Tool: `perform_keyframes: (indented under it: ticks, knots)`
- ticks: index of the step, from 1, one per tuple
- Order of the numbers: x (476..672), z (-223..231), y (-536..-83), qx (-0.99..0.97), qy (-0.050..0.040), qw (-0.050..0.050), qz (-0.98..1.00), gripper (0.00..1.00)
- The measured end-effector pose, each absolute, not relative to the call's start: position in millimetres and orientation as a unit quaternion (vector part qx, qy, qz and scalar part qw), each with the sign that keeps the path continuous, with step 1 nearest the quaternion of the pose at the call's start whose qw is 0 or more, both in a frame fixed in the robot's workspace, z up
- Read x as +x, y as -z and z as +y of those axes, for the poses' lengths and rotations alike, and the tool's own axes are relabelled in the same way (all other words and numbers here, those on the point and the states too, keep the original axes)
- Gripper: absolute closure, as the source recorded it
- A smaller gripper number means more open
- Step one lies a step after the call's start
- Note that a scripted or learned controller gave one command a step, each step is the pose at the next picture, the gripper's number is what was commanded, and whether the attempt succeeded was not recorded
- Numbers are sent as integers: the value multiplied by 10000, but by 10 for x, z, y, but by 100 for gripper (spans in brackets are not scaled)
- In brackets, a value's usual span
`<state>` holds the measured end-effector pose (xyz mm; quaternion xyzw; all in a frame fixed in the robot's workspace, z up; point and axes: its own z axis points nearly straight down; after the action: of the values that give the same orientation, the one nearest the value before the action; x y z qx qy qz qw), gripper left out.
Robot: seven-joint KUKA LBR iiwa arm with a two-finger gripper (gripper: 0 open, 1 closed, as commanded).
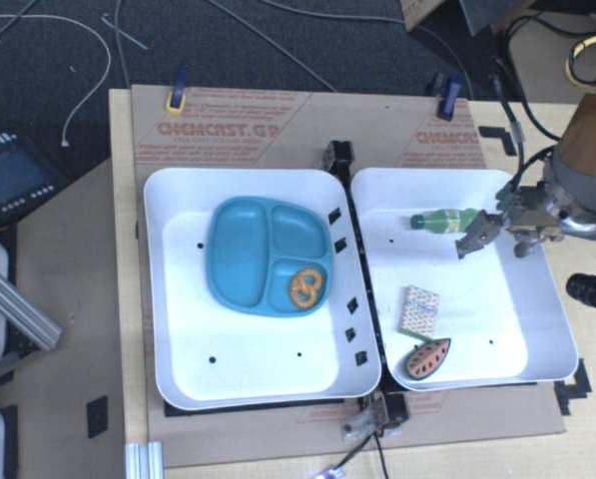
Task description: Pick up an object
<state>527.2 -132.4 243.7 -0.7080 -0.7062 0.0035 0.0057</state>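
Note:
In the right bin [537, 317] a small green bottle [443, 221] lies on its side near the far wall. A patterned square packet [418, 310] rests near the bin's left side, and a watermelon-slice toy [427, 358] sits at the front left corner. My gripper [498, 241] hangs over the right bin's far right part, just right of the bottle. Its two dark fingers [473, 239] are spread open with nothing between them.
The left bin [178, 267] holds a blue divided plate [248, 257] with a pretzel [305, 287] in its near right compartment. A black clip divider [352, 257] runs between the bins. Cables lie on the floor behind the bench.

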Motion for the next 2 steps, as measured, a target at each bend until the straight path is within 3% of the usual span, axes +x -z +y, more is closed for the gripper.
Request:
perform_keyframes:
  ticks: [1,2]
  knots:
    - [5295,-1322,-2495,-7070,0,8,-7072,0]
    - [5277,-1337,-1862,-7074,-18,39,-7068,0]
